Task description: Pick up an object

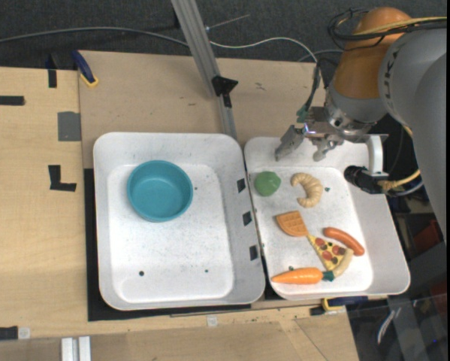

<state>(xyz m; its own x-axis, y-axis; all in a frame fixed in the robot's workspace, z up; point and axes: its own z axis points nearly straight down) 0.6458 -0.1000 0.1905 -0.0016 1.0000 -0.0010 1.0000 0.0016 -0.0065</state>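
Note:
The right bin (375, 224) holds a green round piece (267, 183), a tan croissant (309, 189), an orange wedge (291, 222), a pizza slice (329, 253), a red sausage (343, 240) and an orange carrot (297, 277). My gripper (306, 147) hangs over the far edge of that bin, above and behind the croissant. Its fingers (288, 144) stand spread apart, open, with nothing between them.
The left bin (112, 224) carries a teal bowl (160, 190) in its far left part. A grey metal pole (202, 47) slants down to the gap between the bins. Cables run along the bench's far edge and beside the arm on the right.

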